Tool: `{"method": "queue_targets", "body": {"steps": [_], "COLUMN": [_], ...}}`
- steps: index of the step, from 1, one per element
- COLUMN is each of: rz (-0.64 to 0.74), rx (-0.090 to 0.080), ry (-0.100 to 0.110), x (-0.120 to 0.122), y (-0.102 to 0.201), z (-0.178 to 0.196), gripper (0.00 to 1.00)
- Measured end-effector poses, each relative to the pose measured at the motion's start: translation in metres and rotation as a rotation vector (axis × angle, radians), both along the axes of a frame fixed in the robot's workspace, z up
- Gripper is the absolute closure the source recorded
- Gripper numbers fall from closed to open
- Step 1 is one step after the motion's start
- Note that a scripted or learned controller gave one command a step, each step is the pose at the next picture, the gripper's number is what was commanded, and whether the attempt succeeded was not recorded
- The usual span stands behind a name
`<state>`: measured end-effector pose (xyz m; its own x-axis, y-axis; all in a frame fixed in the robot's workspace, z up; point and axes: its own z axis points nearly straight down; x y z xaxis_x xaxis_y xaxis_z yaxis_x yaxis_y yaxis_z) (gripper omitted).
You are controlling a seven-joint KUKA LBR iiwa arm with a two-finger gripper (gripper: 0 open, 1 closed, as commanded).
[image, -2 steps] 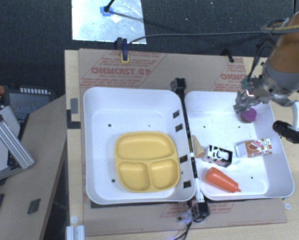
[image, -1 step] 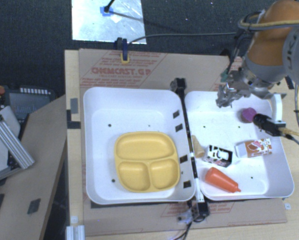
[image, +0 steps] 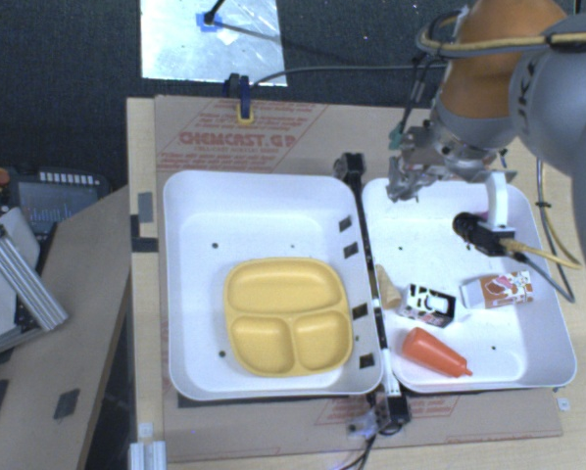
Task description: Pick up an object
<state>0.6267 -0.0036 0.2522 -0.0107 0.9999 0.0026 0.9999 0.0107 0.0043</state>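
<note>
My gripper (image: 408, 186) hangs over the back left corner of the right bin (image: 553, 360); I grip nothing. Nearer the front lie an orange cone (image: 434, 352) — tapered, on its side — a small black-and-white box (image: 430, 304) and a little carton (image: 497, 290). The left bin (image: 190, 213) holds a yellow divided tray (image: 287, 315).

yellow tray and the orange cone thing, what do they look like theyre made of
The yellow tray looks like moulded plastic: one even colour, rounded compartment walls, a soft semi-gloss sheen. The orange cone also looks plastic or perhaps rubber, smooth and uniformly coloured with a dull highlight; the view cannot settle which.
</note>
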Motion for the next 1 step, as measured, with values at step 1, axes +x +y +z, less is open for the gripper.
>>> {"method": "queue_targets", "body": {"steps": [1], "rz": [-0.001], "rx": [0.0], "ry": [0.001], "x": [0.0182], "y": [0.0569], "z": [-0.0032], "gripper": [1.0]}}
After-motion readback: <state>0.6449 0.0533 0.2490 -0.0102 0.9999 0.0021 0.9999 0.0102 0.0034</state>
